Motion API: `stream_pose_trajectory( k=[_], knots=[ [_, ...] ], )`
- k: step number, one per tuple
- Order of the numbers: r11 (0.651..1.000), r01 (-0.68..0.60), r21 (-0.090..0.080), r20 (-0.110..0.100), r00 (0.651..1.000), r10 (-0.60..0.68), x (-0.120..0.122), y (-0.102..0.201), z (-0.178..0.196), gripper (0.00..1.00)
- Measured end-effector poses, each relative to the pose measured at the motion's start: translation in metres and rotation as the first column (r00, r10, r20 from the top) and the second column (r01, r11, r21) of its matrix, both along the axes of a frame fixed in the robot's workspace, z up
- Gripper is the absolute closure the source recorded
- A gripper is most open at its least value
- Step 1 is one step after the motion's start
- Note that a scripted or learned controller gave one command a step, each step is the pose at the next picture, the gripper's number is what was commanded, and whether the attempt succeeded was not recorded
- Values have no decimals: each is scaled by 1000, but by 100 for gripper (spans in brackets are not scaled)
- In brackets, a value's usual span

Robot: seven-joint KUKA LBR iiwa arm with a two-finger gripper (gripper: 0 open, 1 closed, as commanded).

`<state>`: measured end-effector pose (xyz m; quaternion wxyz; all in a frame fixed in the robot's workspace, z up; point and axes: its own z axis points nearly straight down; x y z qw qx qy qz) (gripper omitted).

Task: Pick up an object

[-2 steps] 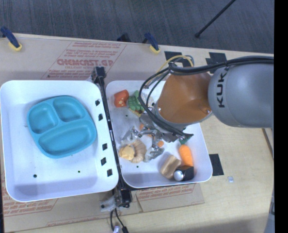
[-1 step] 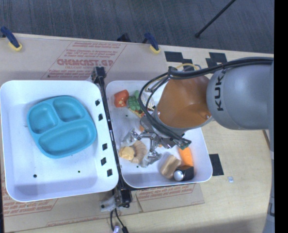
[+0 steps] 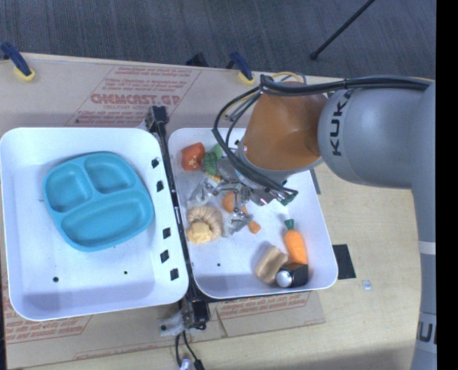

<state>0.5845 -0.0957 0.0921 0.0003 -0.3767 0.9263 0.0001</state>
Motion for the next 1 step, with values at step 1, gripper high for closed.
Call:
stream_pose_trajectory(
  k=[1],
  knots=[
    [986,-168,0,-2,986,168,-30,-15,0,0]
  ],
)
